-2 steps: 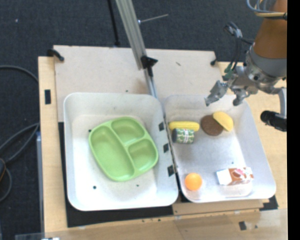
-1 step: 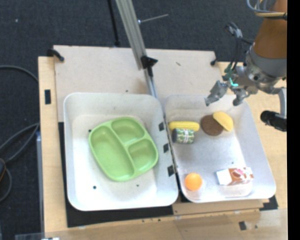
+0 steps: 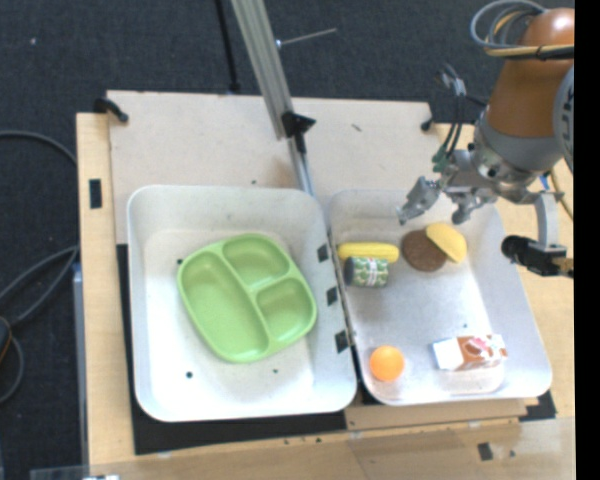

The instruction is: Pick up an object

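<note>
Yellow and brown, the burger toy (image 3: 435,247) sits at the far end of your right bin (image 3: 515,313), just below the gripper (image 3: 442,202), whose fingers are spread with nothing between them. Left of the burger toy lie a banana (image 3: 368,252) and a small can (image 3: 368,272); nearer you, an orange ball (image 3: 386,363) and a carton (image 3: 469,351).

**Grey arm, orange band**

The KUKA arm (image 3: 525,118) has a rounded grey body with a glossy orange band above the wrist. Pale cables loop at its top. Its metallic grey two-finger gripper (image 3: 442,203) ends in slim fingers.
</note>
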Action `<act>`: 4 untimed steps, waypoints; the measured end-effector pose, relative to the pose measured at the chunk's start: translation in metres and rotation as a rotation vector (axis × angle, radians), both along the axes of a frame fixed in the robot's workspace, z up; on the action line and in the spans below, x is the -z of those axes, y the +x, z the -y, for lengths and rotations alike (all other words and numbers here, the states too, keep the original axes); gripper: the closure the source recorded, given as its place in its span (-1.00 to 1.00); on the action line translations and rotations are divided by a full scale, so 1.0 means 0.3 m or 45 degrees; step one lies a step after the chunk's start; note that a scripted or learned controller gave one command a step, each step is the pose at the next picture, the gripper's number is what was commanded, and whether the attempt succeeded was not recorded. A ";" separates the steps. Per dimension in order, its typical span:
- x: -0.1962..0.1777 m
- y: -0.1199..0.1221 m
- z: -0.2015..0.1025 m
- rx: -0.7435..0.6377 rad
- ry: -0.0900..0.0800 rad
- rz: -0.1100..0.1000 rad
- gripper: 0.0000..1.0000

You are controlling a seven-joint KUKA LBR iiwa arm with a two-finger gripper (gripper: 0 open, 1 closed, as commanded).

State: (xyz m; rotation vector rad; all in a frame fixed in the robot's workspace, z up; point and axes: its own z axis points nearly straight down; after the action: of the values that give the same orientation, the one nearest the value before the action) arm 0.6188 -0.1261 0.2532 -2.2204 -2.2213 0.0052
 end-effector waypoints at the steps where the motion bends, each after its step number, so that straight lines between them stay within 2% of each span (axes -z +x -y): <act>1: 0.186 -0.021 -0.024 0.002 0.001 -0.002 -1.00; 2: 0.328 -0.024 -0.012 0.002 0.000 -0.001 -1.00; 3: 0.280 -0.018 -0.008 0.008 0.000 0.009 1.00; 4: 0.079 -0.029 -0.028 -0.003 0.000 0.013 1.00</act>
State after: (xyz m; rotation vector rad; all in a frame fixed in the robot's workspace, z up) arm 0.6101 -0.1178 0.2294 -2.2231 -2.2286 -0.0066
